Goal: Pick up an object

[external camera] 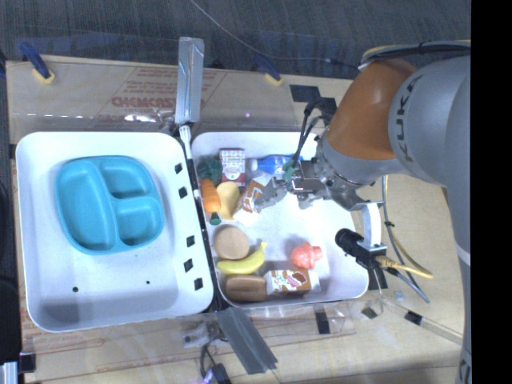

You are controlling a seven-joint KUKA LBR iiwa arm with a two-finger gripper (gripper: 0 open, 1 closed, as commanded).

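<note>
A robotics lab: a KUKA arm (400, 126) over 2 white bins (32, 214) clamped to a cable-strewn bench (120, 86).

One fixed camera looks down at a slant on the bench. Both white bins (36, 214) lie left of the gripper (290, 189).

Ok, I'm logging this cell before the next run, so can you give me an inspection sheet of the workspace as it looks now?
Surface: bench with two white bins side by side, left bin and right bin.
Job's things: right bin holds a banana, carrot, small carton, brown bun and red toy, among others.
Clutter: blue divided tray in the left bin.
Grippers: gripper low over the right bin's back half; finger state unclear.
Cables: black cable at the wrist; thin cable on the floor behind.
Surroundings: dark floor; blue clamps at the bench's back edge.
</note>
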